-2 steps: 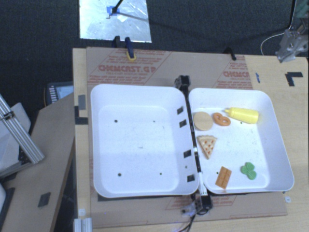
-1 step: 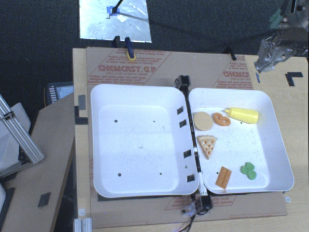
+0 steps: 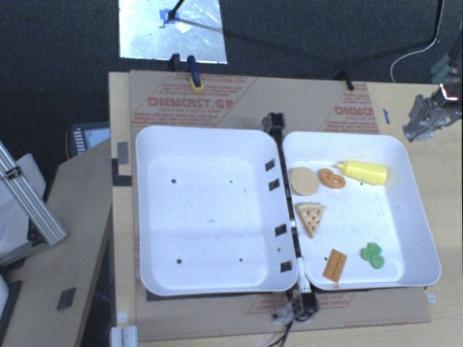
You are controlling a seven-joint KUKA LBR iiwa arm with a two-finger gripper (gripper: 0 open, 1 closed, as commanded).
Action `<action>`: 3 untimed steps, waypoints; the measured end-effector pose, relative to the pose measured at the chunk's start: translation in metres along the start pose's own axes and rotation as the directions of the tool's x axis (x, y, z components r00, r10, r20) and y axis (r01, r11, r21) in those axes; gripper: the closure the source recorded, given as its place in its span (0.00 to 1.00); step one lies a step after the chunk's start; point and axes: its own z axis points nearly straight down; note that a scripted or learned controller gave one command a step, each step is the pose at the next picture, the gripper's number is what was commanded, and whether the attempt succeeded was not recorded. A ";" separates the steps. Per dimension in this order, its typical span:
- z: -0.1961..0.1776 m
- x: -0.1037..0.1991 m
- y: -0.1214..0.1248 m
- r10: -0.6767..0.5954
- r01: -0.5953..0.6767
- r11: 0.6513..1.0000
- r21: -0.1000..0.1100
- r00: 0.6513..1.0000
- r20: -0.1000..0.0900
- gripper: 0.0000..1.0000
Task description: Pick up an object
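Observation:
The right bin holds several toy foods. A yellow squeeze bottle lies near its far edge, with an orange pretzel and a tan round cookie to its left. A pizza slice sits by the divider. An orange-brown wafer and a green leafy piece lie toward the near edge. My gripper hangs at the far right, outside the bin's far right corner, above the bench, away from all the objects.
The left bin sits beside the right one, joined by black clips along the divider. Both rest on a brown board. A shiny metal sheet lies beyond the bench. A white cable loops at the upper right.

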 end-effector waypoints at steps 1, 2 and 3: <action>0.123 0.066 0.001 -0.011 0.011 1.000 0.012 1.000 -0.001 1.00; -0.020 0.084 0.013 -0.008 0.008 1.000 -0.018 1.000 -0.002 1.00; 0.074 0.178 0.000 -0.015 0.015 1.000 0.007 1.000 0.000 1.00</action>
